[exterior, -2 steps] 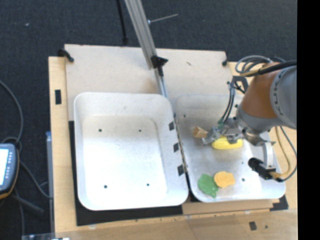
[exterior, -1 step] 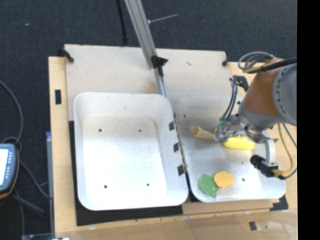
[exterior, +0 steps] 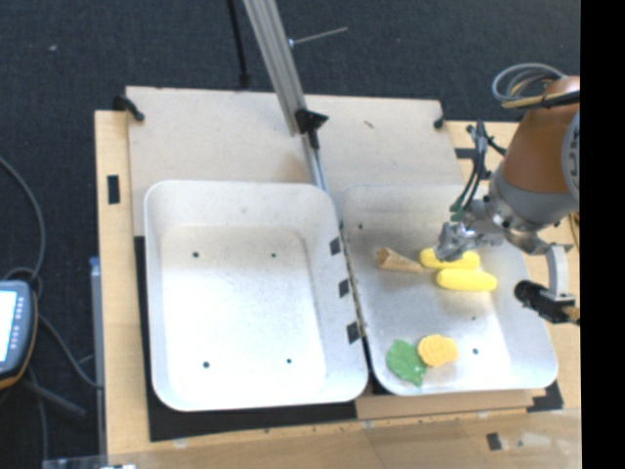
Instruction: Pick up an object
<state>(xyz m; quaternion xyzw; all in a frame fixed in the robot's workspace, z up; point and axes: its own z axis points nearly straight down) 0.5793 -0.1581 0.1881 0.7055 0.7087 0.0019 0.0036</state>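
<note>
Yellow bananas (exterior: 459, 270) are lain over by the gripper (exterior: 455, 242), placed low for grasping; finger state cannot be told.

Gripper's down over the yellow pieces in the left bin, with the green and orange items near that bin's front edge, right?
Wrong bin. The camera view shows the gripper over the yellow pieces in the right bin, with the green item and orange item near that bin's front edge.
</note>
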